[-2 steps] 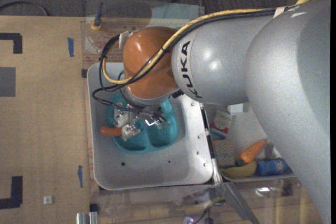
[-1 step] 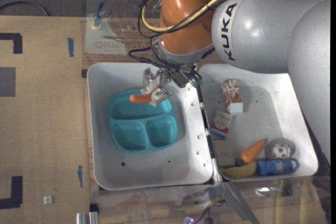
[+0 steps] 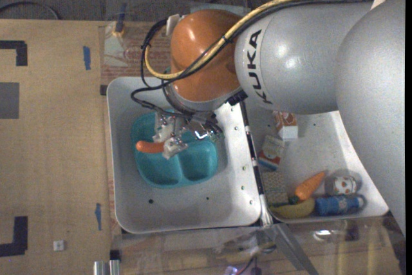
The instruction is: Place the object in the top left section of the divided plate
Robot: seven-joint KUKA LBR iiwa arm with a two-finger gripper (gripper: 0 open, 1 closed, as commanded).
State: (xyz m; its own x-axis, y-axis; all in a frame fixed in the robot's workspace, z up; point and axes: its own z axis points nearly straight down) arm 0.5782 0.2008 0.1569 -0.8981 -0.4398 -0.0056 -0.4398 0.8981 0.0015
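Crowding the right bin [image 3: 360,158] are a carrot [image 3: 310,184], banana [image 3: 294,208] and cartons. Over the teal divided plate [image 3: 193,167], the gripper [image 3: 168,142] is pinching an orange object [image 3: 149,147] between its fingers.

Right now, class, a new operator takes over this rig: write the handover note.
Gripper: low over the teal divided plate in the left bin; whether it is open or shut cannot be told.
Orange carrot-like object: at the plate's left side, by the gripper; grasp unclear.
Done: object brought to the plate.
Left: confirm it sits in the top left section, then withdraw.
Right bin: holds other toys.
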